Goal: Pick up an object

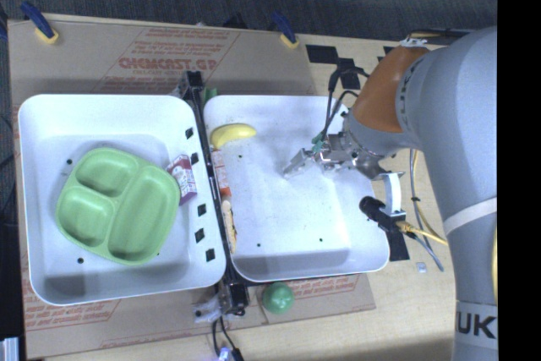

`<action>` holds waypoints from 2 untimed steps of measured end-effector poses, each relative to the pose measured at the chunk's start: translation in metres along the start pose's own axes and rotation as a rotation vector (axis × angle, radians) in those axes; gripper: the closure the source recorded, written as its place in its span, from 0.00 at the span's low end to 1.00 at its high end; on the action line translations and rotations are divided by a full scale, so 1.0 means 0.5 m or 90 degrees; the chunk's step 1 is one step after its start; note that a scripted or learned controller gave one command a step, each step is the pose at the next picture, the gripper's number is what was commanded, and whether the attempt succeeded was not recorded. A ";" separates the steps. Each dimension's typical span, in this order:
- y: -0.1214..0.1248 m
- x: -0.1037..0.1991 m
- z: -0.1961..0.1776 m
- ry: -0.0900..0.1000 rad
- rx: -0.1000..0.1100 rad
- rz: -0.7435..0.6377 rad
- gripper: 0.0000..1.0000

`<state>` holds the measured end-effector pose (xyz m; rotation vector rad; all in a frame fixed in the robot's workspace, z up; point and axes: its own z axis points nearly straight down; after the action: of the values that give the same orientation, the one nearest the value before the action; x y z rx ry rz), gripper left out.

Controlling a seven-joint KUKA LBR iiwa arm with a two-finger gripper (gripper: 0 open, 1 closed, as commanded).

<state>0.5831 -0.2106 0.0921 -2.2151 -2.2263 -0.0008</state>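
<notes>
A yellow banana [232, 134] lies at the back left corner of the right bin [338, 254]. My gripper [296, 164] hangs over the middle of that bin, to the right of the banana and apart from it, with nothing visibly held. A small red and white packet [181, 173] rests in the left bin [51, 283] against the right edge of a green divided plate [117, 203]. Another thin packet [222, 182] lies along the right bin's left wall.
A green ball [276, 297] sits on the cardboard in front of the bins, outside both. A black divider [203, 173] runs between the bins. The grey arm with its orange band [380, 97] covers the right bin's right side. Blue clamps [40, 23] hold the cardboard at the back.
</notes>
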 end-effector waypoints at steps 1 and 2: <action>-0.204 0.003 -0.045 0.000 0.002 0.000 0.00; -0.051 0.001 0.001 0.000 0.001 0.000 0.00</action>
<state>0.5579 -0.2103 0.0914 -2.2140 -2.2259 0.0006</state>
